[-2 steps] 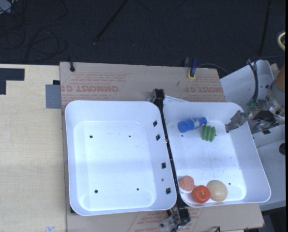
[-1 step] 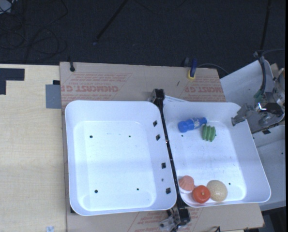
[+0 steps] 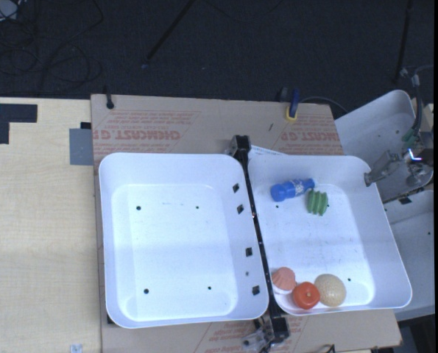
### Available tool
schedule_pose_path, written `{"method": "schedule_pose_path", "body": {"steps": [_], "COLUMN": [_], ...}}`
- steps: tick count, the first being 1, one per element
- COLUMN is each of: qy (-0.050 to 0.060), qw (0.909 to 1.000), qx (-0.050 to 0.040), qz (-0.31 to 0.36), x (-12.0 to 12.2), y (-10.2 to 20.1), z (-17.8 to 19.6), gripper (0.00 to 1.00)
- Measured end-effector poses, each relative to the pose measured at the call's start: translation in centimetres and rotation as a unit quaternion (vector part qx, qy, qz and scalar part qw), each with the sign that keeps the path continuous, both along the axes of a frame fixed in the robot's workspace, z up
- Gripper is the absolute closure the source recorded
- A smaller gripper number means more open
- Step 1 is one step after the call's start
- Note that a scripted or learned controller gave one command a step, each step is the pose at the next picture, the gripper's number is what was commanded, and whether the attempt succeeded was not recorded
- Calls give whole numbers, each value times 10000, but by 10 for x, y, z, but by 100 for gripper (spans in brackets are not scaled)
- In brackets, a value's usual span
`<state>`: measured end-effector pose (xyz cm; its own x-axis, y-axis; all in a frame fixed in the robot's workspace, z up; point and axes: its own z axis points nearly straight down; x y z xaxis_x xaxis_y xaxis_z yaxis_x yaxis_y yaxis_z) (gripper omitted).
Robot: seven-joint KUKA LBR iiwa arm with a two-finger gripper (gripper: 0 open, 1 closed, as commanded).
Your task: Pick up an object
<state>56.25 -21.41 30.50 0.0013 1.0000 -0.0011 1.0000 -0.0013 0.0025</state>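
Observation:
The right bin holds several small objects. A blue bottle lies on its side near the bin's far edge, with a green ridged object just to its right. At the near edge a pink piece, a red-orange round object and a beige ball sit in a tight row. My gripper hangs at the view's right edge, just outside the right bin's far right corner, well apart from every object. Nothing shows in it.
The left bin sits beside the right one, joined by a black clamp strip. Both rest on cardboard over a pale wood bench. The arm's grey body fills the upper right.

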Motion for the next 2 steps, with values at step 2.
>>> {"method": "schedule_pose_path", "body": {"steps": [2], "qy": [13], "qw": [10000], "qx": [5], "qz": [-3], "x": [-82], "y": [1], "z": [22], "gripper": [0]}}
